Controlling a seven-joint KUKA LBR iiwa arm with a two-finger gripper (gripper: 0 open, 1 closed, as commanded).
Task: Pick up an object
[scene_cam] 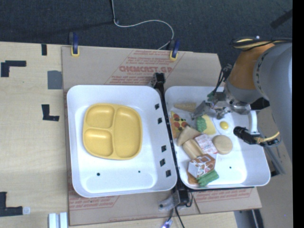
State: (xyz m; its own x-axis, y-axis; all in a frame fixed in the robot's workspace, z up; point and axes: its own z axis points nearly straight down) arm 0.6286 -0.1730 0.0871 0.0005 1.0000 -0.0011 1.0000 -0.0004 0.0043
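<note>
Camera view: gripper (207,109) seen low over right bin (256,175), finger spread not discernible, nothing seen held. Green piece (202,124) located just below, touching neighbouring food items (202,151). Centred, vertical descent advised; clutter best avoided.

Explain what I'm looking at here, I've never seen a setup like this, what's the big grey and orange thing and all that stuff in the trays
This is one camera fixed above a bench, looking down at a slant. The grey and orange shape is a robot arm reaching in from the right. Its gripper hangs over the right bin, just above the toy food. Whether it holds anything can't be told from here. That bin has a pile of play food: a pizza slice, a round bun, a fried egg, green pieces and small packets. The left bin holds a yellow divided plate. The arm's job is to pick something up.
</note>
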